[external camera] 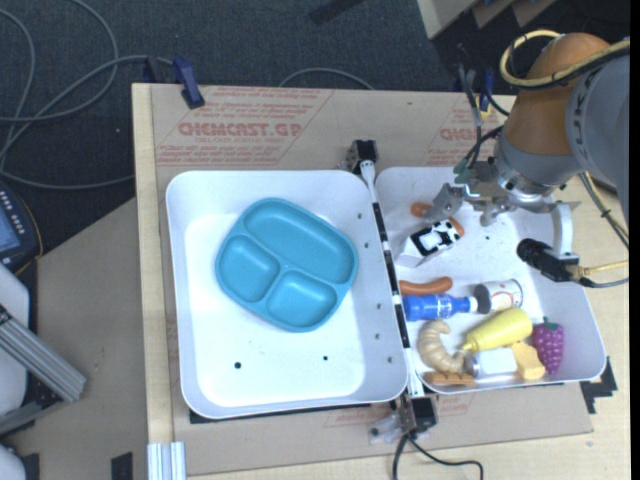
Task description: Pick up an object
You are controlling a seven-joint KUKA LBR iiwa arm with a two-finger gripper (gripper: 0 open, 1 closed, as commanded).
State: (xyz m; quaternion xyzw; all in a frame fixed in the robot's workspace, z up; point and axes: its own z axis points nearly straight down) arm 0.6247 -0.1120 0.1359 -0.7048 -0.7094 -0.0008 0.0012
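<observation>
I see tool (462,200) low over far part of right bin (590,320), fingers' spread not readable from here. Black-and-white toy (437,238) lies just near-left of tool; contact between them unclear. Small orange piece (422,208) just left of tool. Arm (548,108) comes in from far right, orange band above wrist, wrist tipped down into bin. Near end of right bin crowded: sausage (425,287), blue-labelled bottle (462,304), croissant (437,346), yellow bottle (497,329), purple grapes (548,343). Left bin (190,298) carries blue divided plate (286,263).
</observation>
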